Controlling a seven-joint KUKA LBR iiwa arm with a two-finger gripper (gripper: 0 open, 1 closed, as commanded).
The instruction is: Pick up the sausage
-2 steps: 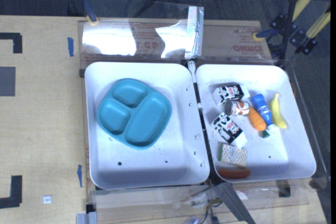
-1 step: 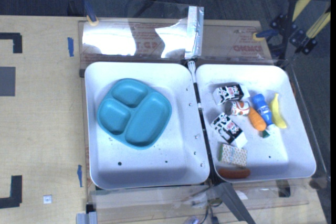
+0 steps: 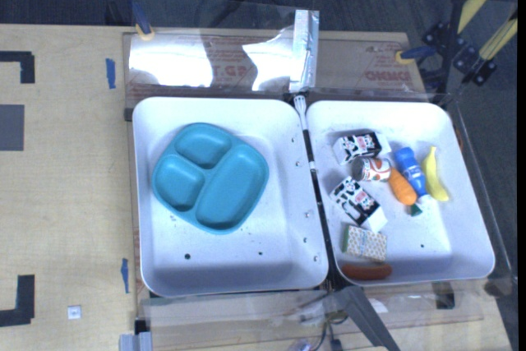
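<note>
Red-brown sausage [image 3: 366,270] lies in the right bin [image 3: 464,247], against its near wall, just beside a dotted packet [image 3: 366,242]. I cannot tell if the tool is apart or together. It should come straight down with the sausage under it, gripping across the thin way and missing the wall.

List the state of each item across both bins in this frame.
sausage: lying flat at the right bin's near edge, untouched.
blue plate: upright in the left bin, compartments bare.
carrot: lying flat.
banana: lying flat beside the blue bottle.
two cow-print cartons: lying on their sides.
</note>
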